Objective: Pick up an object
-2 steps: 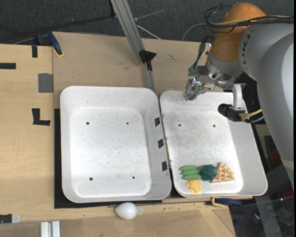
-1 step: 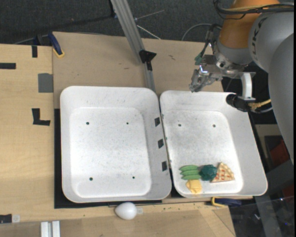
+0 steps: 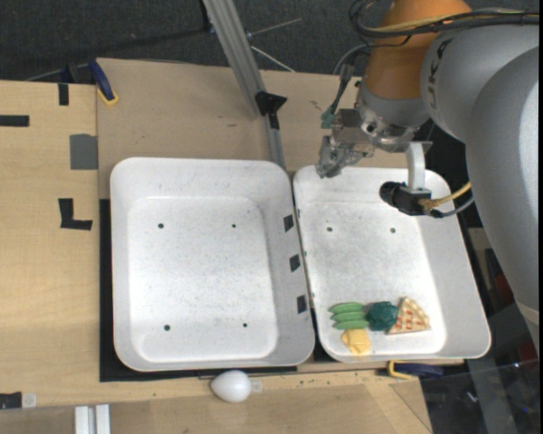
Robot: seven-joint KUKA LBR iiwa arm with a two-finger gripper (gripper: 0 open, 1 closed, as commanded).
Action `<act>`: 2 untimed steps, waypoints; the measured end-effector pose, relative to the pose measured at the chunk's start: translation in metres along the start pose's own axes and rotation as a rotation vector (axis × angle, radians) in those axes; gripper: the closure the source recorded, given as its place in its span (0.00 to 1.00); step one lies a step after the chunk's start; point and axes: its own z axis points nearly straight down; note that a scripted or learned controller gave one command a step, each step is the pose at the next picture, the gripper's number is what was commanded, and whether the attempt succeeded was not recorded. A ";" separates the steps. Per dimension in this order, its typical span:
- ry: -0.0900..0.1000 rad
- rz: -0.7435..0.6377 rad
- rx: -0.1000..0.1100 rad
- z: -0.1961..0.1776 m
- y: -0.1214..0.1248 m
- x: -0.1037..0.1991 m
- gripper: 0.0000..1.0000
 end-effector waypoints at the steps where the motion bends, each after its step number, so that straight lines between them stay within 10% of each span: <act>1: 0.000 0.000 0.000 -0.008 -0.022 0.043 1.00; 2: 0.000 -0.001 0.000 -0.011 -0.029 0.095 1.00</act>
